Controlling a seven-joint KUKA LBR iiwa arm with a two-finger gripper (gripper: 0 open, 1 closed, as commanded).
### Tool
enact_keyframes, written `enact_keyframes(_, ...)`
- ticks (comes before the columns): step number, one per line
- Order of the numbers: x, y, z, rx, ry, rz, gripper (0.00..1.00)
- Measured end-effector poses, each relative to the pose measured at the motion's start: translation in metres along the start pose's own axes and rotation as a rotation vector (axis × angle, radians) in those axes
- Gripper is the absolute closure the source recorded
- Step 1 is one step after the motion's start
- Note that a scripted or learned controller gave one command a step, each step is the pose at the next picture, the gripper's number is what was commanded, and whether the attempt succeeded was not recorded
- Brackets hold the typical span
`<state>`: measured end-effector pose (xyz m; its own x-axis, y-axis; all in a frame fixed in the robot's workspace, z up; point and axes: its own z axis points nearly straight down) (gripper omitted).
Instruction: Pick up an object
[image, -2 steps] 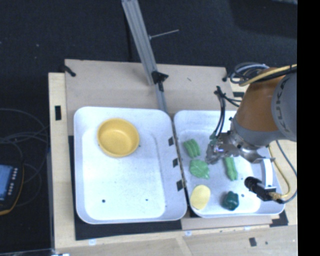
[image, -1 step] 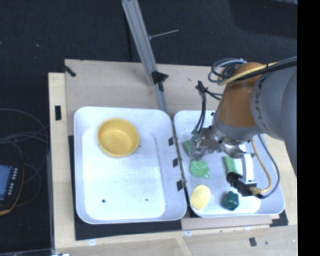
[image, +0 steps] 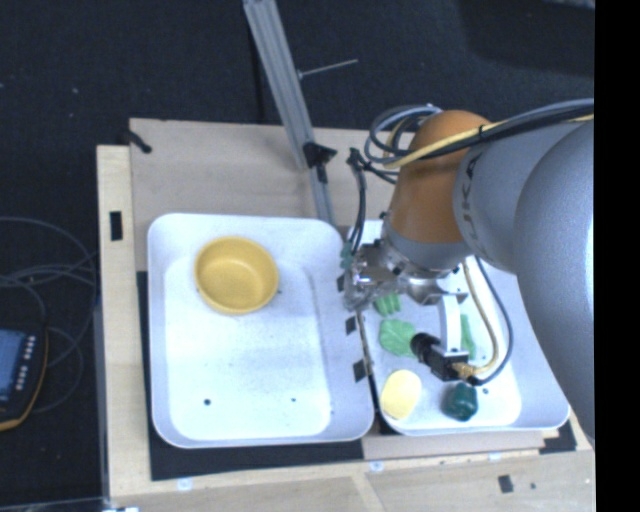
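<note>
Reaching in from the right, the arm (image: 520, 190) bends down over the right bin (image: 535, 405), its gripper (image: 375, 290) above a green object (image: 398, 336); finger state unclear.

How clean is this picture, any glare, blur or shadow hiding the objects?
Camera view: even lighting, slightly soft focus; the white left bin is bright but not washed out, the yellow bowl reads clearly; the arm shades the right bin beneath it, blurring the hand area.
</note>
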<state>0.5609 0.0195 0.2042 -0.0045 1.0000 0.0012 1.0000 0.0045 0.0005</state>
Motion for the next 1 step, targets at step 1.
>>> enact_keyframes(1,0.0444,0.0198,-0.0025,0.000,0.000,0.001,1.00)
